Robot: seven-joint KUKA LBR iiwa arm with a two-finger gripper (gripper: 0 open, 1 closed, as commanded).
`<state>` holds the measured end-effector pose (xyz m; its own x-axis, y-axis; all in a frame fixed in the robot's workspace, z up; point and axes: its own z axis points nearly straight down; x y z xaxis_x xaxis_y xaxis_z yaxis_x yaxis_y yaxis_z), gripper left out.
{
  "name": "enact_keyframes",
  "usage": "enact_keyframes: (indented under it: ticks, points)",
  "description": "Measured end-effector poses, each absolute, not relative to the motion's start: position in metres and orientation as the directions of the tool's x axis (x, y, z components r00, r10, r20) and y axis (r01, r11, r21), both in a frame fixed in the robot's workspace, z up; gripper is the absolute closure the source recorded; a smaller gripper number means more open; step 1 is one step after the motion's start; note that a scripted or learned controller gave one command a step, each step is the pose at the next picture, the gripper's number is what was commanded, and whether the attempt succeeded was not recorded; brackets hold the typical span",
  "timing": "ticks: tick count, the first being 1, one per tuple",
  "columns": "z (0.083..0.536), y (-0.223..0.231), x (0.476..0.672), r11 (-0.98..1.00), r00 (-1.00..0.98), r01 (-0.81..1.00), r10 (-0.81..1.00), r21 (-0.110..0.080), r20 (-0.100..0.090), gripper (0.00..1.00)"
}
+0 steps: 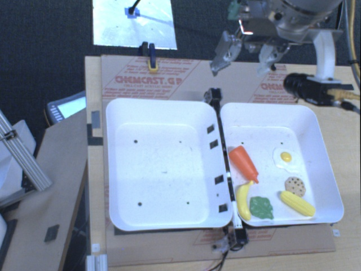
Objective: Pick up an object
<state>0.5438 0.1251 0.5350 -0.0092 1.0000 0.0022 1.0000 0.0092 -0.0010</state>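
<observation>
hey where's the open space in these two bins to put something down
The left bin is bare across its whole floor. In the right bin, the back half is free. Its front is crowded: carrot, banana, green piece, corn, cookie, fried egg.

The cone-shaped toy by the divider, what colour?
Orange-red carrot, seen in the camera view, right bin.

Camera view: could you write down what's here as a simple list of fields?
gripper: above the bins' far edge, fingers spread, nothing between them
left bin: no items
right bin: six toy foods
items: carrot, fried egg, cookie, corn, banana, green leafy piece
touching: banana and green leafy piece
</observation>
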Motion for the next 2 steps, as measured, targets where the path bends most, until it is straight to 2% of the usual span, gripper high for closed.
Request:
enact_keyframes:
  ticks: [1, 2]
  points:
    - [0.535, 0.134, 0.526, 0.005, -0.005, 1.0, 1.0, 0.001, 0.001, 0.0]
    - [0.535, 0.1, 0.59, -0.002, 0.002, 1.0, 1.0, 0.005, 0.0, 0.0]
